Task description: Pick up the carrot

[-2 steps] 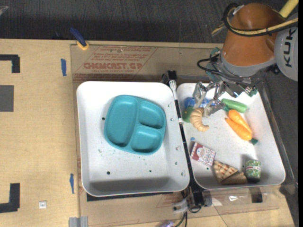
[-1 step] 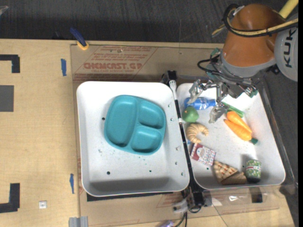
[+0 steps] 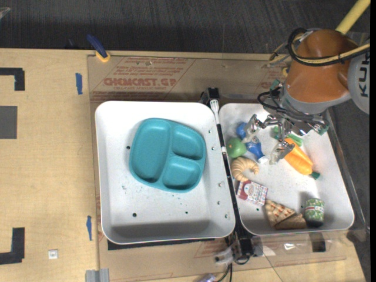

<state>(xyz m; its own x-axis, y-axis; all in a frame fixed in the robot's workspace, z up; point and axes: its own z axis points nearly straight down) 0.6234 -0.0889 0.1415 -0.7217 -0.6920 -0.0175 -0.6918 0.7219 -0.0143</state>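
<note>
Camera view: carrot (image 3: 299,161) lies diagonally, green end lower-right; end effector (image 3: 284,147) open above it.

This is a robotics lab test bench, not a home. A bare plywood top (image 3: 47,157) carries black tape marks (image 3: 16,78) and blue tape tabs (image 3: 79,83), a printed cardboard sheet (image 3: 141,75) lies under two white bins (image 3: 111,216), and these hold toy food (image 3: 252,169) and a teal plate (image 3: 167,154). A cabled industrial arm (image 3: 317,63) reaches in from the right.
</note>
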